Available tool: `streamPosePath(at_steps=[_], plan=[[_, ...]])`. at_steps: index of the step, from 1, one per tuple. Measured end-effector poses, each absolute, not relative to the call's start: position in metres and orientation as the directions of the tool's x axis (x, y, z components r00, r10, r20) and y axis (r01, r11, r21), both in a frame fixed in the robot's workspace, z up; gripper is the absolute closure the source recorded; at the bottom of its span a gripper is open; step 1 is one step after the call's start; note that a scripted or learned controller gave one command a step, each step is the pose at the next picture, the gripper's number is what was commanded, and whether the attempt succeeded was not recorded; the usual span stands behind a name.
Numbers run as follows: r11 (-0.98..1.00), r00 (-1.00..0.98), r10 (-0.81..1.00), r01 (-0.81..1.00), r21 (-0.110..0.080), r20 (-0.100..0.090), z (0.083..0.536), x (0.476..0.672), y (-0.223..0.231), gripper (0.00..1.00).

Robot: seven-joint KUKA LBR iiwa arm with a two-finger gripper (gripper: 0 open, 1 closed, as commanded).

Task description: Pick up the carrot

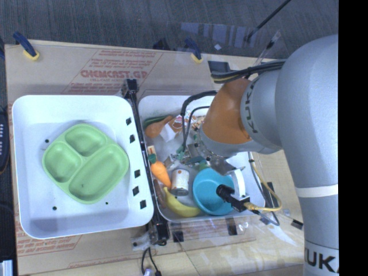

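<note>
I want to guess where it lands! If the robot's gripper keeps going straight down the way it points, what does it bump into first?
Probably the small can, beside the carrot, not the carrot itself. Depth is hard to judge, since the arm hides the gripper.

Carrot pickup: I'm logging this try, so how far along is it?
Done: the arm has reached over the right bin. In hand: nothing that I can see; the carrot lies in that bin near its left wall, beside the banana and a small can, apart from the arm's wrist. Left: the grasp and the lift. The green plate sits in the left bin.
</note>
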State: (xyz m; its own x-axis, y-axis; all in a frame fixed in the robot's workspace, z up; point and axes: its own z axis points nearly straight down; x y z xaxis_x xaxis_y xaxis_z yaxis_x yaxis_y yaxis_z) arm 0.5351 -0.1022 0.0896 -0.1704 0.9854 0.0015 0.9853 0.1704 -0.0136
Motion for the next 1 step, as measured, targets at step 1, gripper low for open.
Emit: streamPosePath(at_steps=[1], plan=[[0.051,-0.051,0.999,0.999,-0.008,-0.002,0.0922,0.6164,-0.0952,0.00]])
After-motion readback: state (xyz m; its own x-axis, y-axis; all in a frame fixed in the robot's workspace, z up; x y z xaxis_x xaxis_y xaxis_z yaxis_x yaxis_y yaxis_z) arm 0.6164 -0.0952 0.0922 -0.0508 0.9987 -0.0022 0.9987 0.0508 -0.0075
